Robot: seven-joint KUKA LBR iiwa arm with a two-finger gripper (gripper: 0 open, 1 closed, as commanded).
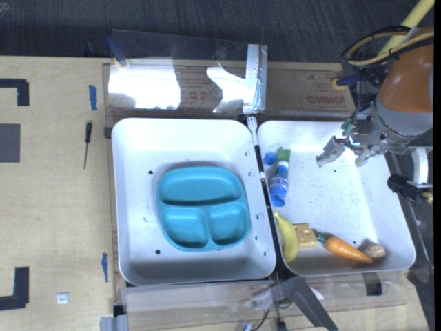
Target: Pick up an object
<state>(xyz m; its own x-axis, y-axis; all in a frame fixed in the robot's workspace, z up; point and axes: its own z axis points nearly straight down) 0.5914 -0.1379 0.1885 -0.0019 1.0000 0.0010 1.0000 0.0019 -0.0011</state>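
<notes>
The grey arm's upper part was cut off at the right edge; its two-finger pincer (346, 150) hung over the right shallow white bin (358, 205) with fingers spread, pinching nothing. Below and left of it lay a blue plastic bottle (278, 183), label unreadable; farther below, a yellow banana (286, 237) touching an orange carrot (342, 248). Far left, a blue divided plastic tray (202, 206) sat in the left white bin (131, 185). Red cardboard lettering behind was too blurred to read.

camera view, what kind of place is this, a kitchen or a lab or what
Most likely a robot lab bench set up for picking trials, not a kitchen. Two white bins sit side by side, a robot arm reaches over the right bin, and the carrot and banana look like toy props.
</notes>
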